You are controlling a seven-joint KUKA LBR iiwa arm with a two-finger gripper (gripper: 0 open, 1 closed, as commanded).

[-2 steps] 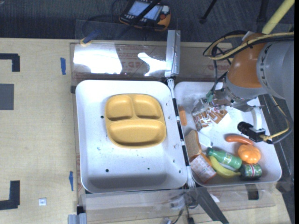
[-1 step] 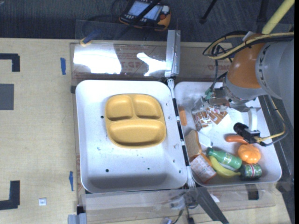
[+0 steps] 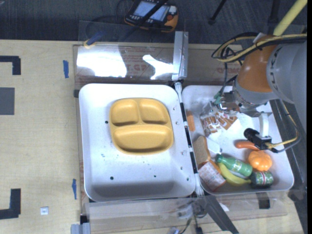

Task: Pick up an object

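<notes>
The hand (image 3: 222, 104), grip state hidden, hangs over the right bin (image 3: 287, 179); a brown-and-white snack packet (image 3: 219, 122) lies just at its six o'clock.

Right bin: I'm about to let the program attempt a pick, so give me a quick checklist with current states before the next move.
1. Objects present in the right bin: ok, orange, banana, green bottle.
2. Arm over the right bin: ok.
3. Hand open for a pick: cannot tell.
4. Hand free of any object: cannot tell.
5. Clear target: not ok, items crowd and touch along the near edge.
6. Yellow tray left alone in the left bin: ok.
</notes>
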